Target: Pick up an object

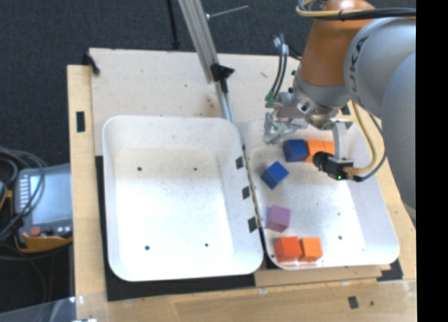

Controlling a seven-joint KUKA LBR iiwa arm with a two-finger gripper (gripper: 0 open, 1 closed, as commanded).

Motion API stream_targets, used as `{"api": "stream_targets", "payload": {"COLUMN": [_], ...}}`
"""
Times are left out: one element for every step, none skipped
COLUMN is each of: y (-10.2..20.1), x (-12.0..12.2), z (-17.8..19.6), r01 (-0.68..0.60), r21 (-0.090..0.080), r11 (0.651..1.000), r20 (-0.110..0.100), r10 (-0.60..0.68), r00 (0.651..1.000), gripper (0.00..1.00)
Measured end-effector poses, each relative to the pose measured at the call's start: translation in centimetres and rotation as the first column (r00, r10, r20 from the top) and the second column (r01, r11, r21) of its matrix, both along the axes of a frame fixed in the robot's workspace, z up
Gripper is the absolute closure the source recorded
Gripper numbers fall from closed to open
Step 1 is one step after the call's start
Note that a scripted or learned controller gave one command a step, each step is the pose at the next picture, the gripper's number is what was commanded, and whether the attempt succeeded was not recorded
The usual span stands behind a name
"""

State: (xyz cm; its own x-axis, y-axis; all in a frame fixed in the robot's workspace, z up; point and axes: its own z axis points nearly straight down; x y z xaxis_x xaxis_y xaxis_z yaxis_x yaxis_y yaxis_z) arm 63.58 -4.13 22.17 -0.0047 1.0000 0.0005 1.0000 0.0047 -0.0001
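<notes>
Overhead, grey arm's gripper (280, 128) low at the right bin's (381, 236) far edge, fingers' state hard to tell (blurred metal), blue cube (296, 150) just beside them, second blue cube (274, 174) nearer, purple cube (278, 218), orange blocks (297, 248) at the near wall.

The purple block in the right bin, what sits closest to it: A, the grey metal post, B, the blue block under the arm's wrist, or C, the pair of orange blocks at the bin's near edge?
C: the purple block lies just above the pair of orange blocks in the right bin, while the other two stand farther up the view.
</notes>
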Motion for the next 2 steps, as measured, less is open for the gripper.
{"api": "stream_targets", "payload": {"y": [4.4,9.9], "x": [-1.1,-0.7], "z": [0.5,1.4], "r01": [-0.002,0.001], "r21": [0.002,0.001], "r11": [1.000,1.000], "r20": [-0.001,0.001], "r10": [0.002,-0.001], "r00": [1.000,1.000], "gripper": [1.00,1.00]}}
